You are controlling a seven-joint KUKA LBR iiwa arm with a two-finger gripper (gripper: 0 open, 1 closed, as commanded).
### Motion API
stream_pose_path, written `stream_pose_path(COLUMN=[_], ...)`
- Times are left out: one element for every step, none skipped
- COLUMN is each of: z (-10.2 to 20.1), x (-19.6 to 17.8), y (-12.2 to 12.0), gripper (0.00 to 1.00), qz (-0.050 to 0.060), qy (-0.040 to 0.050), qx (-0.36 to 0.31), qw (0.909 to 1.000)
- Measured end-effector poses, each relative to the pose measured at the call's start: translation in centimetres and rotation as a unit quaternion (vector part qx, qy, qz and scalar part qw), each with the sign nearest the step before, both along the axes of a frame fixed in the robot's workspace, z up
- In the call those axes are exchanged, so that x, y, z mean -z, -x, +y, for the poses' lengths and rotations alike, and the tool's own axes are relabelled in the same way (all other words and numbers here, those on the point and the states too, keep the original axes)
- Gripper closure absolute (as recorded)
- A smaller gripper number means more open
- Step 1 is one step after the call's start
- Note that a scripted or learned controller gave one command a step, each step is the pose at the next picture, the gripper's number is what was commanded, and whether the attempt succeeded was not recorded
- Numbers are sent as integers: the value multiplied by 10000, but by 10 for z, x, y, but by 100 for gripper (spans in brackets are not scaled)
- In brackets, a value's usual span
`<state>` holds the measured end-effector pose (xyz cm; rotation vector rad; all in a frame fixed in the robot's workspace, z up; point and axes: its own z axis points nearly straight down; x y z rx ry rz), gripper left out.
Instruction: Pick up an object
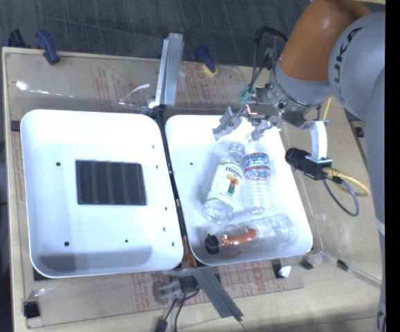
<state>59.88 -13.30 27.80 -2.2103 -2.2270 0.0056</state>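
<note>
While the grey arm (351, 54) reaches in from the right, its jaws (244, 124) hang spread and empty over the right bin (186, 185), just above two clear plastic bottles. One bottle, with a green-and-yellow label (226, 182), slants, cap toward the jaws; the blue-labelled bottle (256, 178) lies beside it, touching. A third bottle with a black cap (248, 235) lies crosswise along the near wall. The left bin (48, 185) holds a dark ribbed panel (110, 182).
</note>
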Motion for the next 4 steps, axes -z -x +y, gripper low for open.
stream_pose_path(z=[-52,-62,-63,-69], x=[131,186,174,101], y=[20,31,30,-36], gripper=[0,0,100,100], qz=[2,-9,-21,-21], qy=[-4,-9,2,-1], qx=[-584,-1149,-1170,-1813], qw=[9983,9934,9931,9834])
